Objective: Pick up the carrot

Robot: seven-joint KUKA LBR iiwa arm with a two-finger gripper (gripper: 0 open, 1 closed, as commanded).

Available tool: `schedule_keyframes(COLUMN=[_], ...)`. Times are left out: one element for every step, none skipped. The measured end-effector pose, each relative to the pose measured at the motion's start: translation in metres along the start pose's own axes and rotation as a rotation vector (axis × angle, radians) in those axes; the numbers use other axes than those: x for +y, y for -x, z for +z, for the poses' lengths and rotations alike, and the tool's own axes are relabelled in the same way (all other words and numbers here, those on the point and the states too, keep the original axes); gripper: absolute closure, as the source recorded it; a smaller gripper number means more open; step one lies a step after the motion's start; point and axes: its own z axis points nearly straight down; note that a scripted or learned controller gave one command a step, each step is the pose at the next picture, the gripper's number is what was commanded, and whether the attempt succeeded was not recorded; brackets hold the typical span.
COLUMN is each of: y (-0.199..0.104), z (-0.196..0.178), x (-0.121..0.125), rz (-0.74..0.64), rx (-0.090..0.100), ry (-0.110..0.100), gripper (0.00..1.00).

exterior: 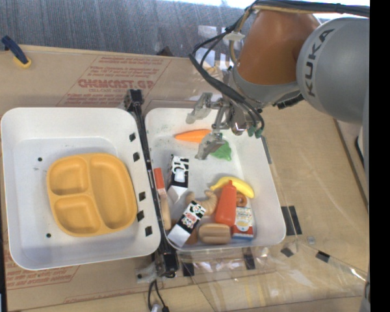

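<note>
Two white bins sit side by side on the bench. At the near edge of the right bin point(268, 174), a cluster of toy food items is packed together: a red ketchup bottle point(225, 203), a bread roll point(214, 233), a small carton point(244, 221), and a black-and-white milk carton point(190, 217). A banana point(237, 186) lies just beyond the bottle, and a second black-and-white carton point(178, 171) stands toward the bin's left wall. The left bin point(19, 142) carries a yellow divided plate point(90, 192) near its centre.

Farther back, the carrot point(192, 135) lies on the floor of the right bin, close to its far edge, orange body pointing left. Its green top point(221, 151) sits at the right end, partly under the gripper.

The gripper point(210, 126) hangs over the carrot's right end. Its fingers point(208, 147) appear spread apart, one toward the far edge and one over the green top; nothing is seen clamped between them.

Status: approach is largely complete. The carrot rests in the bin, not grasped and not lifted. Remaining steps, as judged: final descent, closure on the carrot body, and lift clear of the bin. The grasp point looks offset toward the leafy end, so slippage is a risk.
</note>
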Motion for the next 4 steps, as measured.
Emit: schedule_keyframes(y=[0.041, 0.031, 0.034, 0.036], z=[0.031, 0.091, 0.144, 0.144], x=[-0.070, -0.095, -0.076, -0.027], rz=[0.365, 0.655, 0.797, 0.861], rx=[0.000, 0.004, 0.003, 0.005], ry=[-0.001, 0.000, 0.000, 0.001], gripper=[0.00, 0.00, 0.00, 0.00])
